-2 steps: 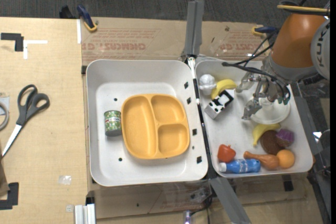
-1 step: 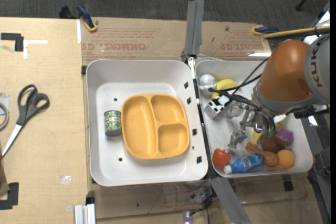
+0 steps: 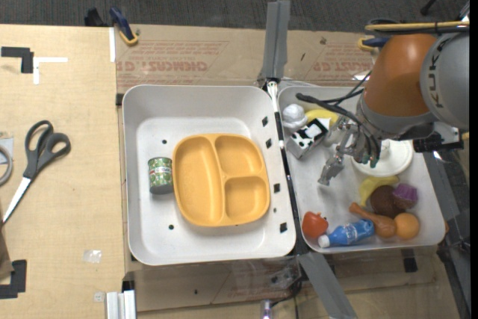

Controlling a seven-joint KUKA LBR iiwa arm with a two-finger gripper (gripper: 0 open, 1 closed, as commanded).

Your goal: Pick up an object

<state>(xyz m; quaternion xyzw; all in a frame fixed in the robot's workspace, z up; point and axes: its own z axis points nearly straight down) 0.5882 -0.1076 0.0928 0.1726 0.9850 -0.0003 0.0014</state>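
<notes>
Gripper (image 3: 340,153) low over right bin (image 3: 426,239).
Fingers (image 3: 328,172) spread, gripping nothing; toys near: tomato (image 3: 314,223), bottle (image 3: 349,234). Yellow tray (image 3: 221,179), can (image 3: 159,175) in left bin (image 3: 142,235).

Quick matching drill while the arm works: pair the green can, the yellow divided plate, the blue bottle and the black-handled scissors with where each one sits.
Things:
1. small green can
2. yellow divided plastic plate
3. blue plastic bottle
4. black-handled scissors

Places:
A. right bin, near front edge
B. bench, left of both bins
C. left bin, centre
D. left bin, touching the plate's left edge

Pairs: 1-D, 2-C, 3-A, 4-B
</notes>
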